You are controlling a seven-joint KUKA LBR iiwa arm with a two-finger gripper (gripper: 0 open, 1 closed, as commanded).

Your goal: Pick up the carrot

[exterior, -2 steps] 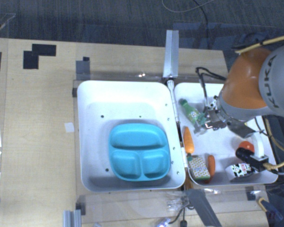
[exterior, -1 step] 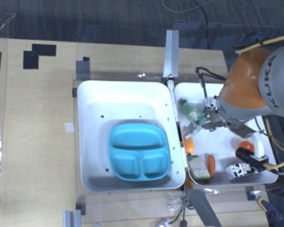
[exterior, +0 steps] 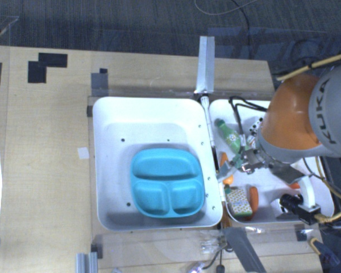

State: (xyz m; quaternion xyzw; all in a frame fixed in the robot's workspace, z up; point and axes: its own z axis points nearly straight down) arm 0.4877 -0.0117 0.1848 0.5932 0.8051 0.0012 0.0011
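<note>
1. Over in the right bin (exterior: 324,223) the carrot (exterior: 253,197) lies near the front edge, just right of a small speckled box (exterior: 239,202).
2. It looks like a toy one: light, stiff, probably a bit slick. I'd pinch it across the middle, where it's thickest.
3. Its long axis runs near-to-far, almost straight up the view. Can't tell which end is the tip.
4. Gripper (exterior: 242,162) hangs just past the carrot toward the far side, near a green bottle (exterior: 229,135). Honestly can't tell how its pincer is set, too cluttered.
5. Left bin (exterior: 111,152) has a blue tray (exterior: 167,182).
</note>
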